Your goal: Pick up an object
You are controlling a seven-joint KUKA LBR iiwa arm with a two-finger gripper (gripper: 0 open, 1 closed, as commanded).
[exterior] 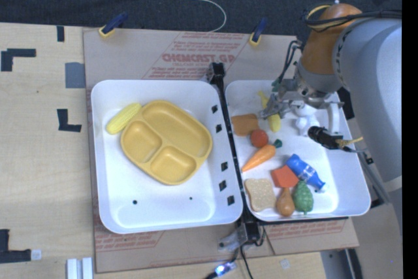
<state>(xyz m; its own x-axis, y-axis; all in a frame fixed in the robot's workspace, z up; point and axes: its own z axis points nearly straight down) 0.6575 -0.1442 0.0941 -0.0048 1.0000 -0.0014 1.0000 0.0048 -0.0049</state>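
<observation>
in the right bin (pixel 346 202), near its back edge, the gripper (pixel 274 109) sits low over a small yellow item (pixel 275 122), maybe a toy banana, pressed close to it. i cannot tell how the gripper is set or whether anything is caught in it; the wrist hides that spot. i judge the pick not done yet: nothing is clearly lifted, and every toy seems to rest on the bin floor. just beside the gripper lie a brown bread piece (pixel 245 123) and a red tomato (pixel 259 138); nearer the front are a carrot (pixel 260 157), an orange block (pixel 285 177), a blue bottle (pixel 304 171), a toast slice (pixel 260 193), a green veg (pixel 303 198) and a brown pear-like toy (pixel 285 203). the left bin (pixel 157 215) holds a yellow tray (pixel 165 141) with a corn cob (pixel 123 117) touching its rim. left to do, by my read: secure a grasp and raise it clear.
</observation>
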